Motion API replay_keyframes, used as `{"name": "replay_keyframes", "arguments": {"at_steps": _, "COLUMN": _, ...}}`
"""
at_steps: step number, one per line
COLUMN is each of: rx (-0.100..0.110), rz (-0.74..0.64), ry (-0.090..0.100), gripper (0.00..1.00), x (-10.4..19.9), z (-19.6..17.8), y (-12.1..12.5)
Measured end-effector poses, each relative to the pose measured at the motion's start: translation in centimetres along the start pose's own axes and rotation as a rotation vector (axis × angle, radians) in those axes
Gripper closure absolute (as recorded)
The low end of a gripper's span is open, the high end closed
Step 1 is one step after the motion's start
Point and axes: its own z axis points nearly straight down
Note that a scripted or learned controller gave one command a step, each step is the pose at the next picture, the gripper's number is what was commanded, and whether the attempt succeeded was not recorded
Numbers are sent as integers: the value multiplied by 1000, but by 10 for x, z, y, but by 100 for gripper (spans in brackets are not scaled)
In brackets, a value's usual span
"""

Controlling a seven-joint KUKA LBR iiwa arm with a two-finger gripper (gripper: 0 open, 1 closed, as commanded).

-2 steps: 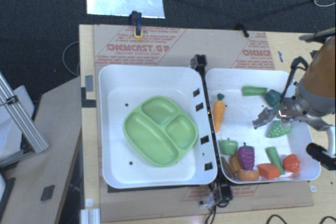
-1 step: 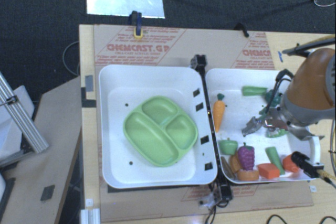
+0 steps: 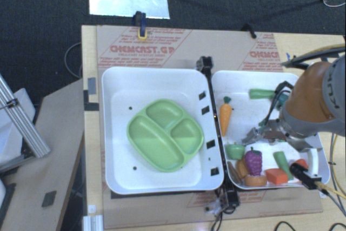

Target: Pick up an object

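Two white bins sit side by side on the bench; the left bin [image 3: 116, 116] holds one green tray [image 3: 165, 135] with three compartments, lying near its middle, tilted toward the bin's front right corner. The right bin [image 3: 238, 81] holds the toy food. By count: one carrot [image 3: 225, 117] upright along the bin's left wall, its green top toward the back; one long green piece [image 3: 262, 93] near the back wall, partly behind the arm; one green piece [image 3: 235, 150] at the left wall, just below the carrot; one bunch of purple grapes [image 3: 253, 160] beside it, toward the front; one short green piece [image 3: 281, 159] right of the grapes; one red block [image 3: 276, 175] at the front wall; two or three orange-brown pieces [image 3: 250, 176] crowded under the grapes in the front left corner, too bunched to count surely; one small red-orange bit [image 3: 301, 164] near the front right corner.

One arm [image 3: 313, 97] reaches in over the right bin's right wall; its gripper [image 3: 259, 137] hangs low above the bin's middle, pointing toward the left wall. Whether the jaws stand open or closed I cannot tell; the metal there is blurred. Nothing shows between them. The nearest pieces are the grapes, just in front of the tip, and the green piece at the left wall, just beside it; the carrot lies a little further, toward the back left.
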Motion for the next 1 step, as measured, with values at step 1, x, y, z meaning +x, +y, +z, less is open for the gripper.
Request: {"name": "replay_keyframes", "arguments": {"at_steps": 1, "rx": -4, "rz": 0, "ry": -1, "gripper": 100, "x": 0, "z": -13, "y": 1}}
